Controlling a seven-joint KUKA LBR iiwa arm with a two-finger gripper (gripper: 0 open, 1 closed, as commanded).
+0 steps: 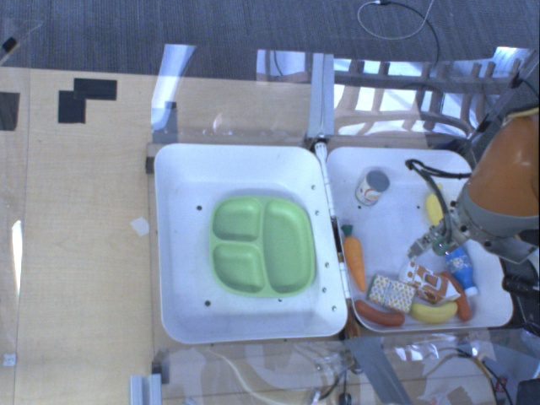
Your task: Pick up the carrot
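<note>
Carrot point(355, 262) lies at nine o'clock from the gripper point(432, 245), long axis twelve-to-six; gripper's state cannot be told.

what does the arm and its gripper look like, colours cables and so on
The arm is bulky and rounded: a broad orange band sits above a grey wrist section. A black cable loops off its left side over the right bin. The gripper is small, dark metal with grey-green parts, much slimmer than the arm. No markings or labels are legible.

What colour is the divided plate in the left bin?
Light green plate, seen best in the camera view.
</note>
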